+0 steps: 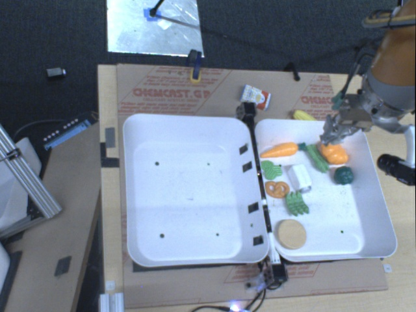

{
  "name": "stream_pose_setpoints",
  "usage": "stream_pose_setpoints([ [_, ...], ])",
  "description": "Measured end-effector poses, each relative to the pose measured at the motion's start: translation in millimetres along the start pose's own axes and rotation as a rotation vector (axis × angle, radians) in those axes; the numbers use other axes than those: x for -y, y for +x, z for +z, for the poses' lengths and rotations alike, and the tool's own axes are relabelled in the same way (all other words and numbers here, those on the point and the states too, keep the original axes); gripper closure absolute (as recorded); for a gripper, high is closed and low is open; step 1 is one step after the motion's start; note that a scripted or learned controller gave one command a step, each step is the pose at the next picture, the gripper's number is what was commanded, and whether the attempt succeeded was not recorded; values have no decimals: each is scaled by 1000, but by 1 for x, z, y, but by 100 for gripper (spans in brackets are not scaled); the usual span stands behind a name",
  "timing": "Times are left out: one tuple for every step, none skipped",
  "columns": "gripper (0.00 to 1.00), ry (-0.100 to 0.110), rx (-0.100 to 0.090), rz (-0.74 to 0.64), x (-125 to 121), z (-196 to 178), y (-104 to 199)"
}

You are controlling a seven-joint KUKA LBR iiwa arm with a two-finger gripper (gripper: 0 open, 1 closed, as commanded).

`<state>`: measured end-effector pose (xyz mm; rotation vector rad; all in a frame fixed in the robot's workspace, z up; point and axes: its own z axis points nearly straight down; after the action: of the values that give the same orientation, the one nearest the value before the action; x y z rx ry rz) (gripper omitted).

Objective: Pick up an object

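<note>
Two shallow white bins sat side by side on the bench. The left bin [188, 187] showed only its bare white floor with a few small dark dots. The right bin [370, 220] held all the loose items. Nearest the divider lay an orange carrot [279, 151], long and tapered, pointing toward the left, with a leafy green piece [272, 170] just below it. Below that lay a small orange pretzel-shaped ring [277, 189], and beside it a ridged green piece [297, 204]. A round, flat tan disc [292, 233] lay at the near end of the bin. A small white block [300, 177] lay near the middle, with a long dark-green vegetable [317, 157] slanting above it. Further right lay a rounded orange object [335, 154], smooth and glossy, touching the end of the green vegetable, and a dark teal ball [343, 175] sat just below it. The gripper [333, 135] stood directly over the rounded orange object, at the bin's far right part; whether it was spread or pressed together could not be told. A yellow item [303, 116] lay outside the bin, on the cardboard behind it.
</note>
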<state>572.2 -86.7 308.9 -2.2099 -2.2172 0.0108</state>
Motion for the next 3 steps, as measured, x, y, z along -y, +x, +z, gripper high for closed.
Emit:
stream_pose_setpoints([
  [100,-23,3,-6,-48,-52,41],
  [100,-32,3,-3,-2,-183,63],
  [100,-20,4,-1,-95,-228,51],
])
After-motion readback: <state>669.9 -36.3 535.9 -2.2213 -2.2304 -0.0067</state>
